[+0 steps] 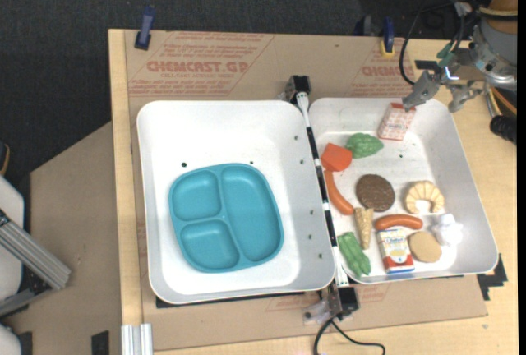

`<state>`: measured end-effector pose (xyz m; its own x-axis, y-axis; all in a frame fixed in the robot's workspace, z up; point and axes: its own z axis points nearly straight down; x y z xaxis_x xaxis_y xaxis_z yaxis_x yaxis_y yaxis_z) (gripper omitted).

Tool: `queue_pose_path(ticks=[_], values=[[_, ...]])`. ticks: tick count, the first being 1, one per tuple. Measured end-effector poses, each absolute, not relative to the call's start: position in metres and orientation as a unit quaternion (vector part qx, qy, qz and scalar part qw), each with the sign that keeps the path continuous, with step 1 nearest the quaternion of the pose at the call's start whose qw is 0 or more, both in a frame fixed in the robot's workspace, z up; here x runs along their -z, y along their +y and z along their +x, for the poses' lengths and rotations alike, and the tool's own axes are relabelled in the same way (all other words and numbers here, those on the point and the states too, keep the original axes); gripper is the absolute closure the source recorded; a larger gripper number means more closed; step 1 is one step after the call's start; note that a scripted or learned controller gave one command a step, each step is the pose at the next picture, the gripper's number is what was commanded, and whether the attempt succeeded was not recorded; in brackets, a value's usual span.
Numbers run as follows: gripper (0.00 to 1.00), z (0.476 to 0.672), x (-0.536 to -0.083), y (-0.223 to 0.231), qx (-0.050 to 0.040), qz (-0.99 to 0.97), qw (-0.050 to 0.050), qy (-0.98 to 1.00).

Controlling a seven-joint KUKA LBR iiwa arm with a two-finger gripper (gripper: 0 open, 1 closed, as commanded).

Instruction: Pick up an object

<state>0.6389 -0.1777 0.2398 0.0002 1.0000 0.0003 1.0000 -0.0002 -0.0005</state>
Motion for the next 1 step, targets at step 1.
queue_pose_path(ticks=[1], values=[[0.0, 0.5973, -0.1121, -0.1077, -0.0032, -0.705, 0.008, -0.709]])
